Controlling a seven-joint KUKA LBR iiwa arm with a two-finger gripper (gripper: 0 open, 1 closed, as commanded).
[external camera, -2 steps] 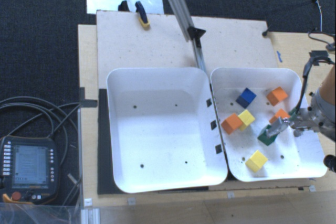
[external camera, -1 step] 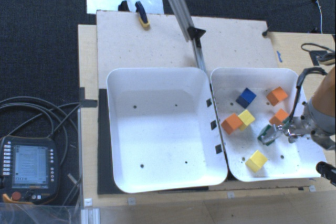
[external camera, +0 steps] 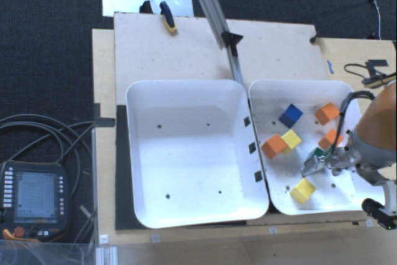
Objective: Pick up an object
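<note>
Two bins are set side by side on the surface point(external camera: 279, 53), the left bin point(external camera: 186, 158) touching the right bin point(external camera: 273, 195) along one wall. Several blocks are held in the right bin: one block point(external camera: 290, 115) toward the far side, another point(external camera: 327, 113) to its right, two touching blocks point(external camera: 281, 143) near the middle, and one block point(external camera: 303, 190) at the near side. The gripper point(external camera: 313, 164) is placed between these. A handheld controller point(external camera: 34, 198) lies at the near left, off the surface.

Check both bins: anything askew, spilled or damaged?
Nothing stands out. The blocks lie loose inside the right bin: a blue block, orange blocks and yellow blocks. None lie on the bench. The claw hangs low over that bin, beside a green block.
</note>
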